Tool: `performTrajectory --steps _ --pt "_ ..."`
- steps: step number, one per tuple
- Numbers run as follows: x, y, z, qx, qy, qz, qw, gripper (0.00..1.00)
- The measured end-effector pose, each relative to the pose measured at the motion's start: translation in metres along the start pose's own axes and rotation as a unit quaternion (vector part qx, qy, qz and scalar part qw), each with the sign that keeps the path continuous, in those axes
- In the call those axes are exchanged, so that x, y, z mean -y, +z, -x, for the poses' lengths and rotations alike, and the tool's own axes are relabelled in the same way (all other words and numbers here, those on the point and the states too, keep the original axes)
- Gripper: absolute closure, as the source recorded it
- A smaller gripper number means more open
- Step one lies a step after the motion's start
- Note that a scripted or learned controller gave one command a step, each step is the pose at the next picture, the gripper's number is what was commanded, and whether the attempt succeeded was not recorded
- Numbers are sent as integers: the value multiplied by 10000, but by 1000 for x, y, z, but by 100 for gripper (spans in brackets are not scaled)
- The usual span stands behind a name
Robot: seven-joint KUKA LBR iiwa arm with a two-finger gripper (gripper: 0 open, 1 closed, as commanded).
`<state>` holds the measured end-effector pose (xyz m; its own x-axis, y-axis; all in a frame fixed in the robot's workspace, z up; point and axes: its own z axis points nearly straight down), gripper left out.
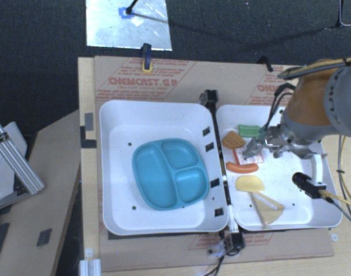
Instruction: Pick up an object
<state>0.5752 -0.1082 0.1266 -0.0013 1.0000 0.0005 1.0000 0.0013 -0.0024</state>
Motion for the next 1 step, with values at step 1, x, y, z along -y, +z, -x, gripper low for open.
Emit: performTrajectory --steps 1 --pt "-3 39 -1 -14 4 25 10000 0"
